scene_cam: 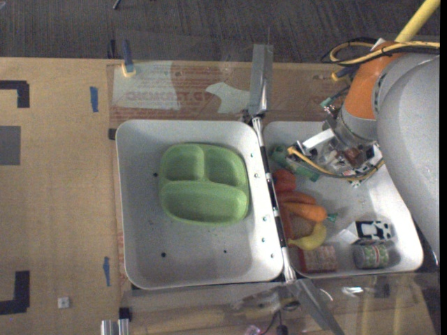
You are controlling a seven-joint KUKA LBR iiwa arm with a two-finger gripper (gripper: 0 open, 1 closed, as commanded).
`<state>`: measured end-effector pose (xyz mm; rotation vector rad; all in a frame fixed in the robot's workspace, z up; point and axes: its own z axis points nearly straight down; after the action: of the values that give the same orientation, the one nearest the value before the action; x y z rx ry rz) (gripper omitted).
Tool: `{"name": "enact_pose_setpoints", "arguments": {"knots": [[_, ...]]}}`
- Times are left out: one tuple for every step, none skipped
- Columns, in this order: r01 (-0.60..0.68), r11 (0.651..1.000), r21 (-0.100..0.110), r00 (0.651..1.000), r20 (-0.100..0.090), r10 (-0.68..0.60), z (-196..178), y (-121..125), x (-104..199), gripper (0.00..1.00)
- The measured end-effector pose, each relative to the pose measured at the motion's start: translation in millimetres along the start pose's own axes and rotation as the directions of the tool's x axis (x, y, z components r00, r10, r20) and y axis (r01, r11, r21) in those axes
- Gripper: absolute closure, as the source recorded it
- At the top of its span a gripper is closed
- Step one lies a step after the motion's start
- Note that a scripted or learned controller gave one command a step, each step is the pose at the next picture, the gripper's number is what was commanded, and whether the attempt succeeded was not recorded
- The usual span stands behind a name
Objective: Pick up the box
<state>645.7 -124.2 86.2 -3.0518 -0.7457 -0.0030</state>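
Whether the gripper (334, 158) was open or closed could not be told; it hung over the far part of the right bin (404, 208), gripping nothing visible. The box (320, 257) lay at that bin's near edge, just below a banana (311, 239), well apart from the gripper.

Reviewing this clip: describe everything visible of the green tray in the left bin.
The green tray is a rounded-rectangle divided plate, matte light green and plastic-looking, with three compartments: two smaller ones along its far side and one long one along its near side. It appears to hold nothing. It lies flat on the floor of the left bin, toward the far half, apart from the walls, with nothing else touching it.
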Motion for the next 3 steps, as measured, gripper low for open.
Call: {"name": "enact_pose_setpoints", "arguments": {"knots": [[0.029, 1.000, 0.001, 1.000, 0.001, -0.029, -27.4, -5.9, 2.5, 1.00], [0.370, 0.929, 0.001, 0.929, 0.001, -0.370, -0.1, -26.4, 12.8, 1.00], [0.313, 0.950, 0.000, 0.950, 0.000, -0.313, -99.7, -27.6, 31.3, 1.00]]}}
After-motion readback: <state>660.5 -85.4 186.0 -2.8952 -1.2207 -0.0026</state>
